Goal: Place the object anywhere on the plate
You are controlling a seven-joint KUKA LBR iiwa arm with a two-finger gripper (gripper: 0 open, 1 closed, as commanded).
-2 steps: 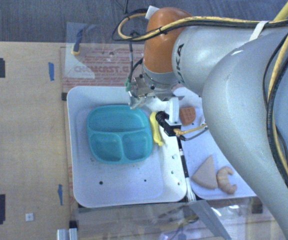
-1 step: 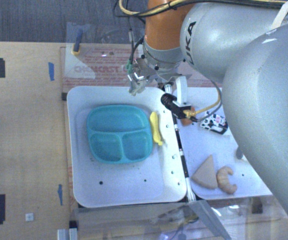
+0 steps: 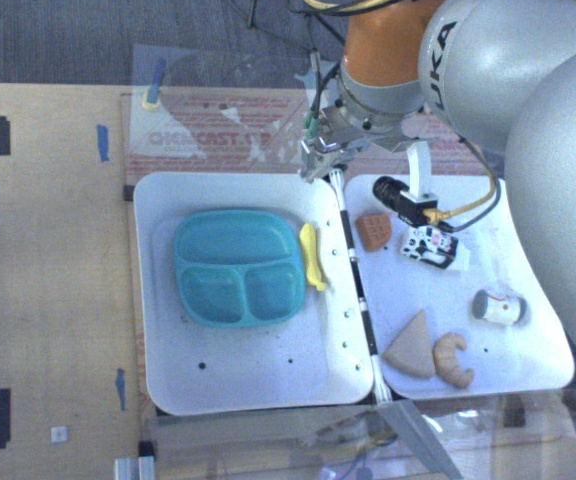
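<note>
Plate point(image 3: 238, 280): teal, three compartments, in my left bin point(image 3: 168, 368), low and to the left of my pincer.
Banana point(image 3: 312, 256): yellow, just beside the plate's right edge, seemingly touching it but not on it; its long axis runs near to far.
Pincer point(image 3: 320, 158): at the far rim between the bins; the banana lies just nearer the camera, closest of all the things. Whether spread or pressed together, I cannot tell.
Right bin point(image 3: 538, 368): cookie, croissant, wedge, cup — well apart from the plate.

In the left bin point(image 3: 168, 368) your plate point(image 3: 238, 268) lies centred, the banana point(image 3: 312, 256) touching its right edge. In the right bin point(image 3: 528, 358), the croissant point(image 3: 454, 358) and wedge point(image 3: 411, 348) sit by the near edge.
</note>
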